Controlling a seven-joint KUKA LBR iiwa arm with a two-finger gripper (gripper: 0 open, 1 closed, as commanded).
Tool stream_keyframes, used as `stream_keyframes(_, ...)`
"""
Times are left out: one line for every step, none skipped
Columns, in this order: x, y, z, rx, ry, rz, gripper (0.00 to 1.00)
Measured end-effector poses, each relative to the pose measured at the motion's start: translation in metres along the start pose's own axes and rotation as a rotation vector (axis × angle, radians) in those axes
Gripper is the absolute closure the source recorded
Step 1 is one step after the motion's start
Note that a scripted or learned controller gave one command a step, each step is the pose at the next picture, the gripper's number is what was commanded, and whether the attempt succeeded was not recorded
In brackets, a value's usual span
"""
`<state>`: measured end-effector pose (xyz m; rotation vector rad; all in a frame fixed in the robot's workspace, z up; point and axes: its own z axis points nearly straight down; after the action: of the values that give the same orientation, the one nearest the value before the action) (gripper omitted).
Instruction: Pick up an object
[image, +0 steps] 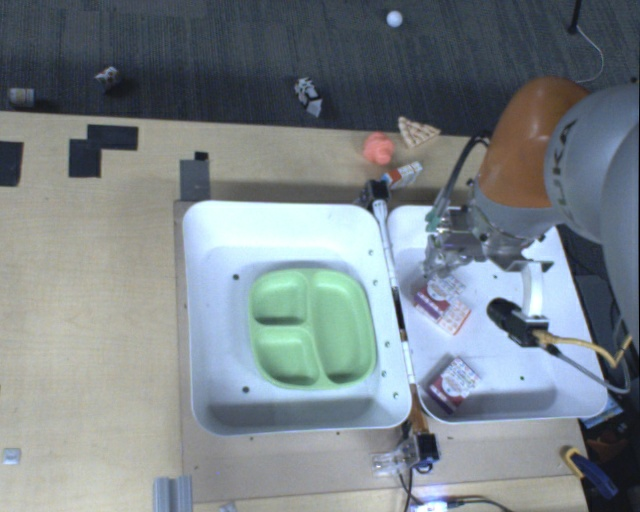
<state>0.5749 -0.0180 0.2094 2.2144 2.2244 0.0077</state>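
Landmark: the green tray (310, 325), with its compartments, lying in the left bin (215, 240).
Gripper: the gripper (438, 270) hangs to the right of the green tray, across the wall between the bins, over the right bin (500, 365).
Grip state: it cannot be told from this slanted view whether the gripper is spread or closed, and nothing is seen held in it.
Task's thing: the upper packet (443, 303), red and white, lies flat to the right of the green tray, directly under the gripper tip. Whether the two touch cannot be told.
Other candidate: the lower packet (453, 383) lies right of the green tray's near corner, apart from the upper one.
Risk, flat target: the packet looks thin and lies flat on the bin floor, so a close from above may slide over it and come up with nothing.
Risk, offset: the tip seems nearer the packet's far edge than its middle, so a pinch there could tip it or let it swing out on the lift.
Risk, push: a descent with the gripper closed would only press or shove the packet toward the wall on the green tray's side.
Risk, wall: the packet sits near that wall, which leaves little room on that side.
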Motion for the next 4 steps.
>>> stream_keyframes(-0.001,-0.001,0.001,0.003,-0.001,0.000,0.00)
stream_keyframes(-0.052,-0.043,0.025,0.003,-0.002,0.002,0.00)
stream_keyframes(-0.065,-0.032,0.122,-0.003,-0.002,0.002,0.00)
stream_keyframes(-0.065,-0.031,0.111,-0.008,-0.002,0.000,1.00)
